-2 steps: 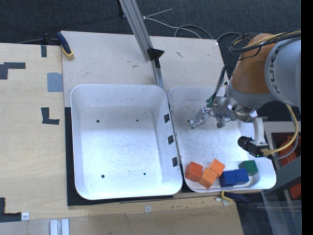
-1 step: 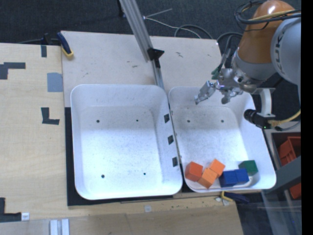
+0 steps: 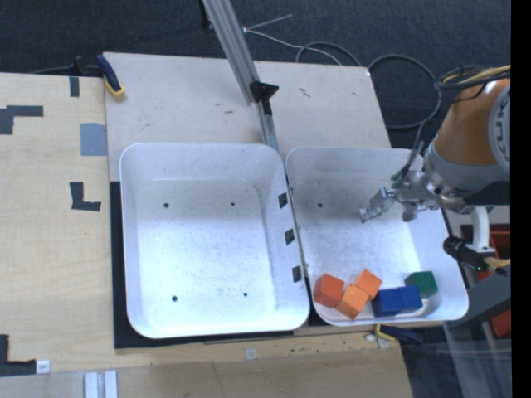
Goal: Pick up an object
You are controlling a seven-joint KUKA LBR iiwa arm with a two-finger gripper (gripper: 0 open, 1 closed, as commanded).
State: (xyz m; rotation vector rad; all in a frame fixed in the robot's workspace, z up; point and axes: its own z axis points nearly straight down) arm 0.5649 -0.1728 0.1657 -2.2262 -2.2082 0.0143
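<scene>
The gripper (image 3: 375, 208), fingers seemingly apart and empty, hovers over the right bin (image 3: 332, 172), well apart from the orange blocks (image 3: 348, 293) at its near wall; it must descend there.

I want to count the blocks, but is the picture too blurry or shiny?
In the camera view, the light is even and soft, with no strong glare on the right bin; the blocks look a bit fuzzy but their orange, blue and green colours are clear; the gripper is slightly blurred.
</scene>
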